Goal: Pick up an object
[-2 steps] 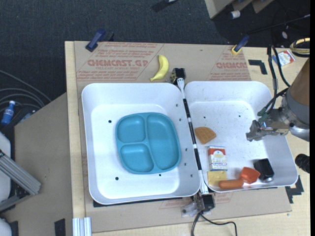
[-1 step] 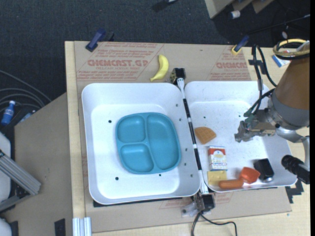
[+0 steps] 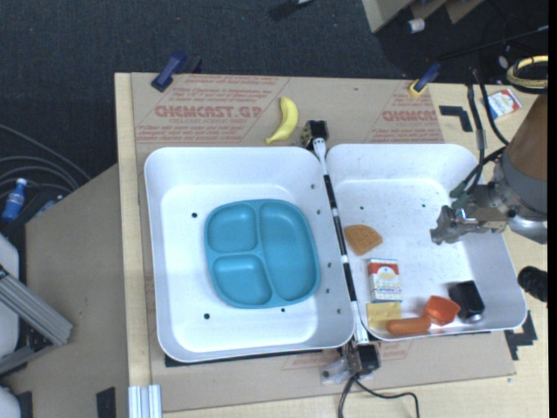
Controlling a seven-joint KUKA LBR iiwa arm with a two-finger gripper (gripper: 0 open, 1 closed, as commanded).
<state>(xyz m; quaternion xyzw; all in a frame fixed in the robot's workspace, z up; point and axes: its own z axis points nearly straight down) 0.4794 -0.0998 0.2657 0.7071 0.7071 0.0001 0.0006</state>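
The place looks like a robotics lab: a plywood bench (image 3: 218,103) with printed lettering carries two white bins (image 3: 174,181), clamps (image 3: 170,70) hold the board, loose cables (image 3: 39,159) lie on dark carpet (image 3: 130,16).

Both bins, left (image 3: 174,233) and right (image 3: 418,168), look like smooth, slightly glossy white plastic. The blue tray (image 3: 261,252) is matt plastic. The far banana (image 3: 284,120) looks like shiny plastic. The bench (image 3: 218,103) is matt brown board with red print.
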